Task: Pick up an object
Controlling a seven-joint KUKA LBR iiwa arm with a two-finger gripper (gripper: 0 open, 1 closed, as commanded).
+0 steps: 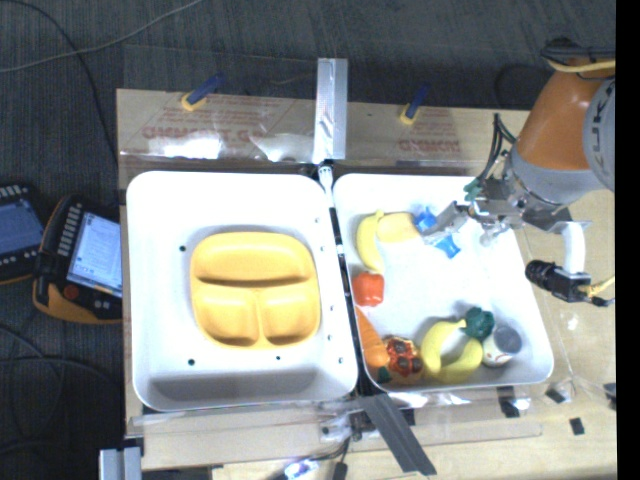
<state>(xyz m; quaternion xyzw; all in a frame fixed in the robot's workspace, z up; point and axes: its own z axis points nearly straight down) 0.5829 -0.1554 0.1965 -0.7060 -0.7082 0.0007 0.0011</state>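
Observation:
My gripper (477, 216) hangs over the far right part of the right bin (530, 298). A small blue object (438, 230) lies just to its left, close to or touching it; I cannot tell which. Left of that lie a yellow block (397, 227) and a banana (368, 238). An orange-red tomato-like piece (369, 288) sits by the bin's left wall. Along the near wall are a carrot (369, 344), a small multicoloured item (402, 356), a yellow fruit (447, 348) with a green piece (478, 322), and a grey round can (506, 341).
The left bin (160, 268) holds a yellow divided plate (256, 286). A metal post (331, 108) stands behind the seam between the bins. A handheld pendant (80, 258) lies on the floor at the left.

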